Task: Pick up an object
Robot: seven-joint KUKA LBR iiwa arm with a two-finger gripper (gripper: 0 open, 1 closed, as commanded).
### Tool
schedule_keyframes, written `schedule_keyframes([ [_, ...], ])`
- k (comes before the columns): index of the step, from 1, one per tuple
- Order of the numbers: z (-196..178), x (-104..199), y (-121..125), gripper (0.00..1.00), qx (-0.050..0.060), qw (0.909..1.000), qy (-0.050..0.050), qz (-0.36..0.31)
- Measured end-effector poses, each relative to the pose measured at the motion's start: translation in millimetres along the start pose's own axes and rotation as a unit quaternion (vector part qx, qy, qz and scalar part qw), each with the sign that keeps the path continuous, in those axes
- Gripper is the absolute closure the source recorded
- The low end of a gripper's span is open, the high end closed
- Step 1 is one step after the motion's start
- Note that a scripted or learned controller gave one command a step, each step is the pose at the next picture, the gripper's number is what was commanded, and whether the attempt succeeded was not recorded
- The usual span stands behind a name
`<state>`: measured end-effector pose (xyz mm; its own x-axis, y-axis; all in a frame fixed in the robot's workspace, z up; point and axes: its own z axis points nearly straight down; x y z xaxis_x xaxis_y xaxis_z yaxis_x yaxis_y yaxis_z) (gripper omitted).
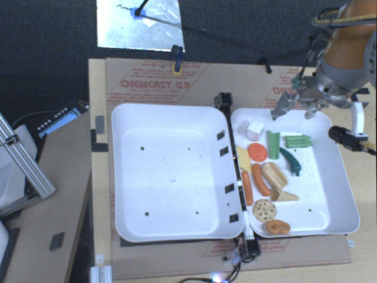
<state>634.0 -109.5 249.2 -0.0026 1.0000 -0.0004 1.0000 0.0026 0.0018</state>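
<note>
Overhead, the gripper hangs above the far rim of the right bin, its fingers spread apart with nothing between them. Right bin contents: white cube, green stick, light green piece, dark green pepper, red disc, two orange sausages, bread roll, cookie, pretzel. The left bin sits beside it on the counter.

A flat brown cardboard counter fills the middle of the frame. Two shallow white plastic bins lie on it side by side: left bin, right bin.
</note>
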Motion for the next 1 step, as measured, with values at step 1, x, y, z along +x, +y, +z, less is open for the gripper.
schedule_keyframes([
  [1,127.1,22.9,33.1,0.00,0.004,1.0000,0.001,-0.002],
])
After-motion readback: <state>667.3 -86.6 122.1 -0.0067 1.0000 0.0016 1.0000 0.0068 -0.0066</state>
